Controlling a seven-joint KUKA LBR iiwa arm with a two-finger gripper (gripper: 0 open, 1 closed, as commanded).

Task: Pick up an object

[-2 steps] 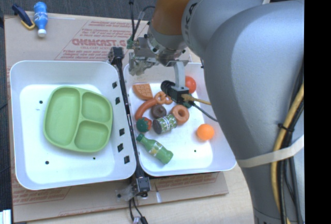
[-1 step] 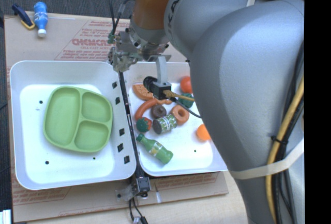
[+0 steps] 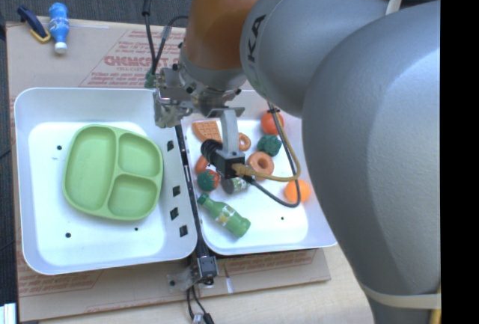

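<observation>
Beneath two white bins a sheet of red-printed cardboard (image 3: 112, 64) is spread over the bench, and a small blue bottle (image 3: 58, 25) is left on it beyond the far left corner. The left bin (image 3: 22, 188) is occupied by a green divided plate (image 3: 112, 171). The right bin (image 3: 281, 233) is where the loose objects are gathered: a green bottle (image 3: 224, 216) lying on its side near the front, an orange ring (image 3: 260, 164), an orange ball (image 3: 301, 191) toward the right wall, a dark green piece (image 3: 268, 144), and a tan square (image 3: 206, 129) close under the wrist. The gripper (image 3: 168, 109) appears to be placed low over the rims where the two bins meet, toward the far end of the divide. Whether it is released or clenched cannot be told, as it is largely masked by the wrist, and nothing can be made out held in it. No object is judged to be lifted yet.

Several failures could be brought about from here. If the gripper is lowered where it hangs, the bin rims may be struck rather than any object. The small pieces are crowded together, so two may be pinched at once or one nudged aside. The ball and the green bottle are rounded and could be squeezed out and sent rolling.
</observation>
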